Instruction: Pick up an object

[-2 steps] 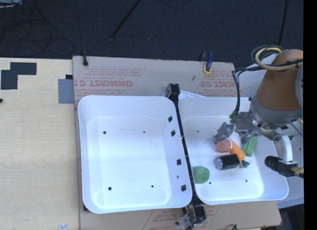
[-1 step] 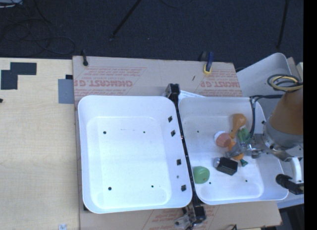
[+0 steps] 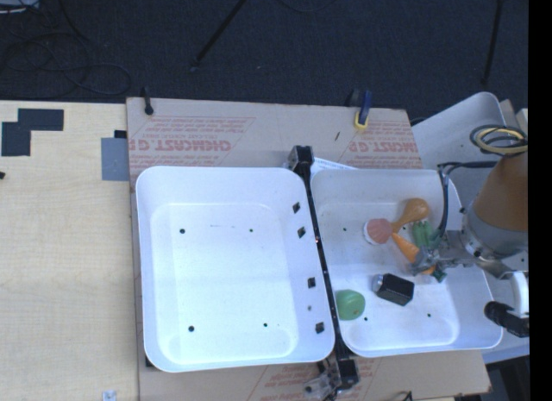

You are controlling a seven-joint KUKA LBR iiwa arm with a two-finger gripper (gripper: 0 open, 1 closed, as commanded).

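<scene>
The right bin (image 3: pixel 440 339) holds a small pile of objects: a pink round piece (image 3: pixel 378 230), an orange curved toy (image 3: pixel 411 213), a green piece (image 3: pixel 422 235) and an orange bit (image 3: pixel 404 247). A black block (image 3: pixel 395 289) lies nearer the front, and a green ball (image 3: pixel 350 304) sits by the bin's left wall. My gripper (image 3: pixel 434 266) comes in from the right and is down in the bin, just right of the pile and above the black block. Its tips are lost in the clutter.
The left bin (image 3: pixel 155 218) stands beside the right one, with a black divider strip (image 3: pixel 312 253) between them. Both rest on a cardboard sheet (image 3: pixel 224 136). The arm's orange band (image 3: pixel 507 192) and grey body cover the right bin's right edge.
</scene>
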